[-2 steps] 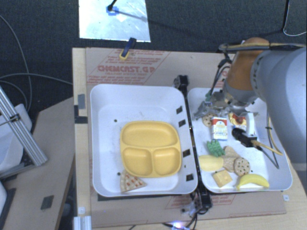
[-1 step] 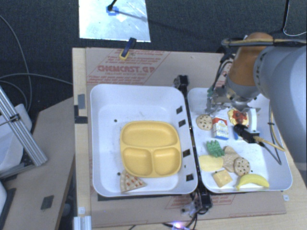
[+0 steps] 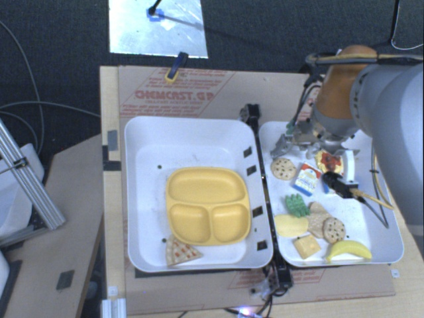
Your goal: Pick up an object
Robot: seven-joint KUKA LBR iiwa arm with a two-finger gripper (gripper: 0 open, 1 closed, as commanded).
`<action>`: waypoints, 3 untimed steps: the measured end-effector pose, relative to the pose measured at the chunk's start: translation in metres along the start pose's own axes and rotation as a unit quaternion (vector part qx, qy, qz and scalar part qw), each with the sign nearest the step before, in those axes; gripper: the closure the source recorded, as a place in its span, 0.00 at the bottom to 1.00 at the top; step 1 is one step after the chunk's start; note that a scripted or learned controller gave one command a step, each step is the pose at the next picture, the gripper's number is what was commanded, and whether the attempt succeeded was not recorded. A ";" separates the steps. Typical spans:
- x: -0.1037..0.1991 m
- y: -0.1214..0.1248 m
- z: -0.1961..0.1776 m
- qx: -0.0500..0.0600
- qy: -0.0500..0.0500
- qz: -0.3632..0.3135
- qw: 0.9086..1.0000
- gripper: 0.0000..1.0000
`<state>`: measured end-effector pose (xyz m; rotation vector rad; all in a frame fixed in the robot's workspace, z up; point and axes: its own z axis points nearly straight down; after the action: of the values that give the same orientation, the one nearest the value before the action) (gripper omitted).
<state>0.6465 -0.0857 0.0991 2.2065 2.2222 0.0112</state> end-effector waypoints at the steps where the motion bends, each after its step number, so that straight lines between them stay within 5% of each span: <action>1: 0.000 0.003 0.015 0.005 0.001 0.000 1.000 0.00; 2: 0.000 0.004 0.003 0.003 0.000 -0.001 1.000 1.00; 3: 0.000 0.004 0.003 0.004 0.000 -0.001 1.000 0.00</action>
<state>0.6505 -0.0857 0.0961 2.2081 2.2279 0.0036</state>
